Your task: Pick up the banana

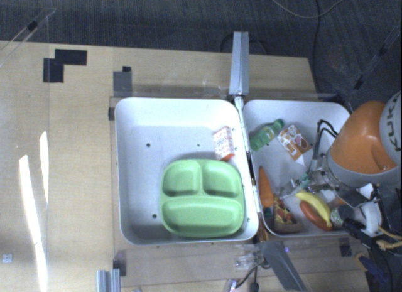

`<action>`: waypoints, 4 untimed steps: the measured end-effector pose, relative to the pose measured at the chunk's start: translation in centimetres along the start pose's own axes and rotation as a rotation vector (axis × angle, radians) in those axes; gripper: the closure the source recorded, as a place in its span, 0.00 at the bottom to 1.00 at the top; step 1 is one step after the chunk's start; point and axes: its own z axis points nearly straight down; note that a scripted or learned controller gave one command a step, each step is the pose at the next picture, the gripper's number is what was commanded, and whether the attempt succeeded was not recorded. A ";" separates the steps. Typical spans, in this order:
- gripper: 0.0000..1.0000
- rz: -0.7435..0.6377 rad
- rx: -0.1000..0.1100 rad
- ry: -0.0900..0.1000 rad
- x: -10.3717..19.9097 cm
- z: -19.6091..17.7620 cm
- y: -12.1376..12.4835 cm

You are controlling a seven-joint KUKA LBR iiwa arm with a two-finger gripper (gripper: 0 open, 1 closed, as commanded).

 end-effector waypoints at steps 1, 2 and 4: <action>1.00 -0.003 -0.005 0.002 0.1 -1.1 0.3; 1.00 0.282 0.014 0.004 8.5 -9.5 5.4; 0.00 0.172 0.014 0.004 5.2 -9.5 1.0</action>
